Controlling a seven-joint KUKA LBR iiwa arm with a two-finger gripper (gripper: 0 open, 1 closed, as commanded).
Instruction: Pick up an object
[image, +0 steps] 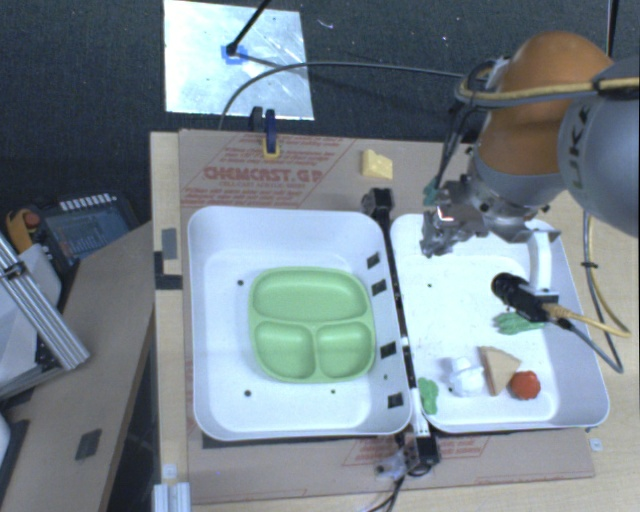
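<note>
The arm hangs its tool (440, 238) over the right bin's (590, 400) upper left corner, nothing visibly in it; whether it is apart or together, impossible to tell. Candidates cluster lower right: red ball (524, 384), tan wedge (497, 368), white piece (464, 376).

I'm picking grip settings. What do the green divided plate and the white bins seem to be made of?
The green divided plate looks like moulded plastic with a matte finish: uniform pale green, soft rounded compartment walls, no sharp glare. The left bin and right bin look like thin, smooth white plastic with rounded rims and a slight sheen, though painted metal can't be ruled out.
</note>
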